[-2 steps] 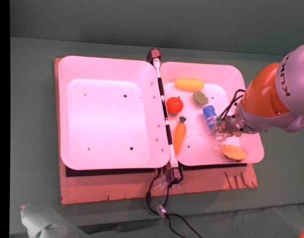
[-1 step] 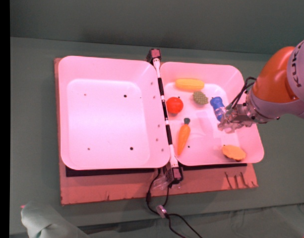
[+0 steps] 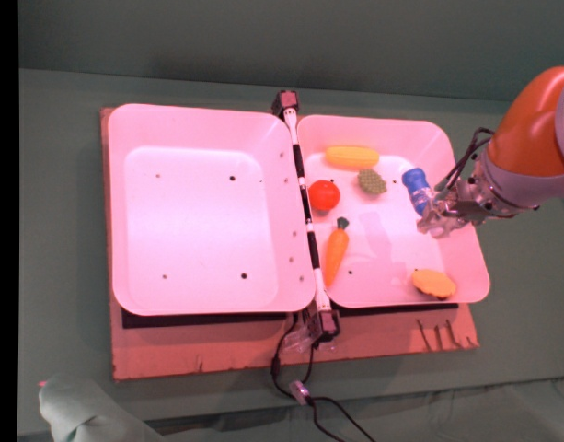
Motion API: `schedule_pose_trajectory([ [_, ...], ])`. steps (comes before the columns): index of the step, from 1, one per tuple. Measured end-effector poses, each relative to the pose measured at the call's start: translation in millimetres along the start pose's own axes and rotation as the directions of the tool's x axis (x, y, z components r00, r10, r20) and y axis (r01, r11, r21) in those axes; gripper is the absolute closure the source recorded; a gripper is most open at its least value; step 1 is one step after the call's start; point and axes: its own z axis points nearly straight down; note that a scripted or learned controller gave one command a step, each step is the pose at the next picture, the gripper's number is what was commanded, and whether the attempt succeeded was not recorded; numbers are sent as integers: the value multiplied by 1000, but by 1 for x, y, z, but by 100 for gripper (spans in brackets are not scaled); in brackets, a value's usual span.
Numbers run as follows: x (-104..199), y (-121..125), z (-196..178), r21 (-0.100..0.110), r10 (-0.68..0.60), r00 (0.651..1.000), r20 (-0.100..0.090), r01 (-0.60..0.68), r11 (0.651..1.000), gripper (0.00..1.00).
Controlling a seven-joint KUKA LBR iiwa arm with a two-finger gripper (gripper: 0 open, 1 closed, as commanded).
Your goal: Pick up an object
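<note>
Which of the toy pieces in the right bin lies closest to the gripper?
The blue piece, right beside the gripper at the bin's right wall. The carrot, tomato and others lie farther left.

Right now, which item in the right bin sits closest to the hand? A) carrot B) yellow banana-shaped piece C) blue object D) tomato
C: the blue object lies right beside the hand near the right bin's far right side, while the carrot and tomato sit by the divider.
</note>
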Motion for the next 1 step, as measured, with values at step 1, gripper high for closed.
schedule_pose_trajectory([
  [1,-8,-6,-52,-1,1,1000,1,-1,1000,100],
])
